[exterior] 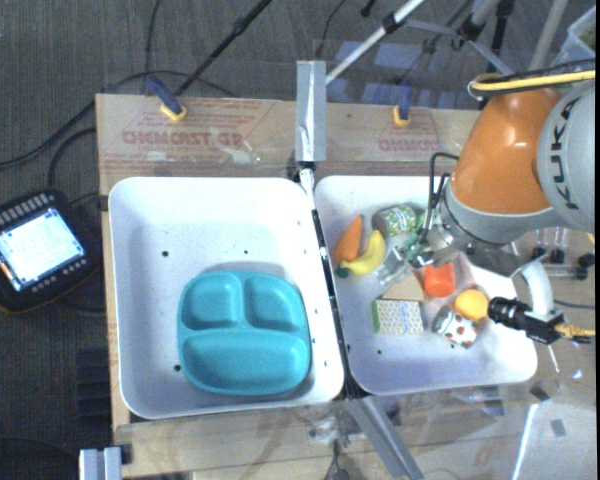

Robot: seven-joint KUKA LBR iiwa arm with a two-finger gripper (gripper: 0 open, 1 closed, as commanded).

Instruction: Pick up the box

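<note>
A small flat box (398, 316) with a pale green and white pattern lies in the right bin (500, 368), near its middle front. My gripper (420, 252) hangs over the same bin, above and slightly right of the box, beside a green packet (398, 218). Its tip is close to an orange-red block (438, 280). Nothing is visibly held. The grey arm with its orange band (505, 158) covers the bin's back right part.
A carrot (351, 238) and a banana (365, 257) lie at the right bin's left side. A yellow ball (470, 303) and a white spotted cube (458, 330) sit right of the box. The left bin (150, 218) holds a blue divided plate (244, 331).
</note>
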